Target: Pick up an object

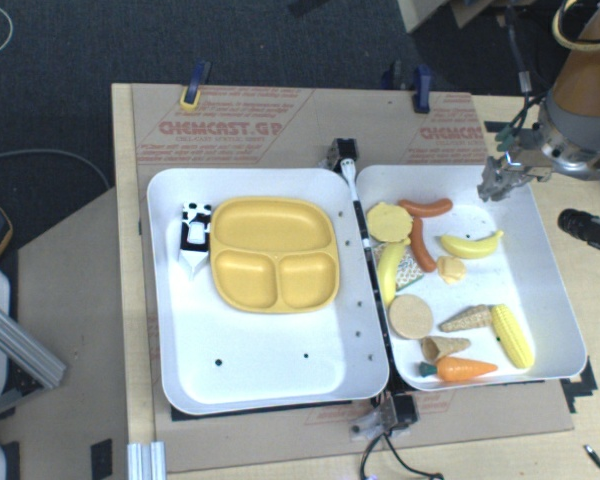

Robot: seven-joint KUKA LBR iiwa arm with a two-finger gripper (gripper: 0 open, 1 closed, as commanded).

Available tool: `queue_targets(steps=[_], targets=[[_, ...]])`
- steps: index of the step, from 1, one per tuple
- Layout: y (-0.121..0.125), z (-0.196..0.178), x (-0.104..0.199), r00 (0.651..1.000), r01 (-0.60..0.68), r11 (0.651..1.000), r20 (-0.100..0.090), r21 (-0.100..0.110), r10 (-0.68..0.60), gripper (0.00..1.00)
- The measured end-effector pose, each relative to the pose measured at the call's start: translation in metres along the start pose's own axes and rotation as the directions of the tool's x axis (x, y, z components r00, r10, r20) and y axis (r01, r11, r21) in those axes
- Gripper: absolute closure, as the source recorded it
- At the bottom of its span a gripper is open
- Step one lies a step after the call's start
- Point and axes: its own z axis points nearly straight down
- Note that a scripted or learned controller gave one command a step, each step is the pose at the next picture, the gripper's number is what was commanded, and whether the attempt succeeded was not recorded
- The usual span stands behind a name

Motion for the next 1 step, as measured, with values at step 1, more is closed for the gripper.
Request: queue_targets(steps=[1], targets=[[0.0012,-0.022,-0.0003,1.0,0.0,1.0,-0.001,0.002,0.0,1.0]])
